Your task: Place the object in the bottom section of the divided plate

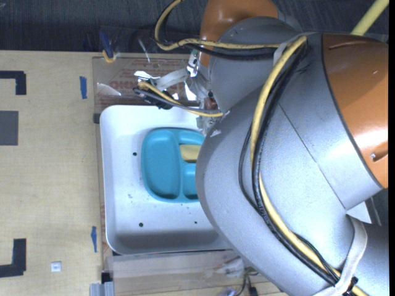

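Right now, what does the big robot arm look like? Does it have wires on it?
The robot arm is big, round and smooth, mostly shiny grey, with orange parts near the top and right. Yes, it has wires: a yellow cable and black ones run along its body, and more loop above it. It leans over a white bin that holds a blue plate.
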{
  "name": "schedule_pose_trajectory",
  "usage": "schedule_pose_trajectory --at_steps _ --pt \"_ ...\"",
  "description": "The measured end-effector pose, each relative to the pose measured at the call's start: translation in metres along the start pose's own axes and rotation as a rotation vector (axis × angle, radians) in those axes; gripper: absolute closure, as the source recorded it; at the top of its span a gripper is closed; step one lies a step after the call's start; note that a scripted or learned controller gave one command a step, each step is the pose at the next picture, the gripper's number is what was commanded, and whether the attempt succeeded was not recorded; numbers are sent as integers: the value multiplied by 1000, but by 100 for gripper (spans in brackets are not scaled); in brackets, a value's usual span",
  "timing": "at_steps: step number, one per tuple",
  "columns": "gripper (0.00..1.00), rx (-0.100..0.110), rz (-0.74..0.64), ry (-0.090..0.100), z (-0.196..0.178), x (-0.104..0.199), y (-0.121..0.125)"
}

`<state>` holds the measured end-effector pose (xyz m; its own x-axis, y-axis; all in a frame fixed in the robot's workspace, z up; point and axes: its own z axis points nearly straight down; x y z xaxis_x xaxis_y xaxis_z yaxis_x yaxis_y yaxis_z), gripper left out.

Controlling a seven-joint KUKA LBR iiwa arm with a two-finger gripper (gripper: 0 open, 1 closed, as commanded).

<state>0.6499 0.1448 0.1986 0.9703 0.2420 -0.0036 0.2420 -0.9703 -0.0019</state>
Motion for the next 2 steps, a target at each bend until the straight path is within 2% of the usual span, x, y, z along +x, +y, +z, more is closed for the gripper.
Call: schedule_pose_trajectory --at_steps 1,2 --pt "100 0 -32 4 13 15 -69" --pt "100 -1 -64 -2 41 -13 -53"
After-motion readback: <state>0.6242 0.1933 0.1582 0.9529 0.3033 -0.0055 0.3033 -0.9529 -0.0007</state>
